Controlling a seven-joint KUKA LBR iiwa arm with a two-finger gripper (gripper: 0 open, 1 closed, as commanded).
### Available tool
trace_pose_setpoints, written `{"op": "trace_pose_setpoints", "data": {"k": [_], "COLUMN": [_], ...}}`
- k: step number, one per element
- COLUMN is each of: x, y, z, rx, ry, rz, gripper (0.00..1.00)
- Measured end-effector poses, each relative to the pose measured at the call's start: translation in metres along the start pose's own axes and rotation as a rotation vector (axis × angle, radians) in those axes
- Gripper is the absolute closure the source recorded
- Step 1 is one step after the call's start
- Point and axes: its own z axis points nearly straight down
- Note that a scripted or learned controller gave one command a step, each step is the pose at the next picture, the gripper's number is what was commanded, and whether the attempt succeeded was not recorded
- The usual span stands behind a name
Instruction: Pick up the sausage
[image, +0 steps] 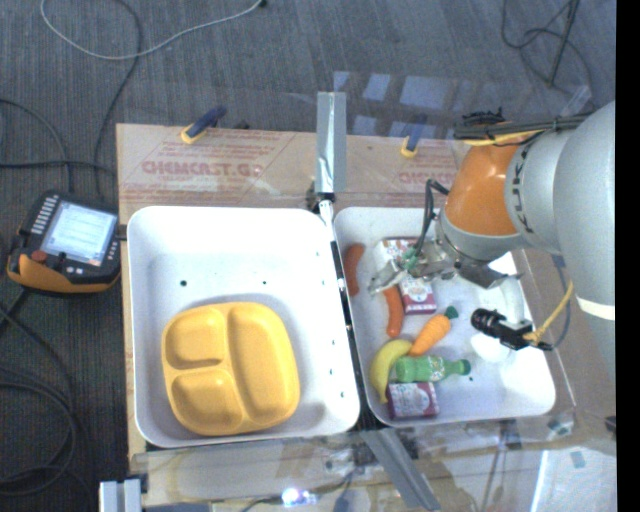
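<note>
Pincer (392, 272) low in right bin (520, 400), grip state can't tell; sausage (353, 268) just beside, by left wall.

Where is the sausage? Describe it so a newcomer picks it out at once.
Start at the shallow white bin on the camera view's right. Against its left wall, toward the picture's top, lies the smooth reddish-brown toy sausage, lengthwise along the wall. Unlike the orange toy carrot, it has no green top and lies apart from the clutter.
</note>
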Motion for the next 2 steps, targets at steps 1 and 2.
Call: {"op": "trace_pose_setpoints", "data": {"k": [1,2], "x": [-0.005,-0.006], "y": [-0.006,-0.003], "z": [0.009,-0.004], "rx": [-0.005,-0.015], "ry": [0.0,-0.005], "rz": [-0.133,-0.132], "gripper": [0.0,1.0]}}
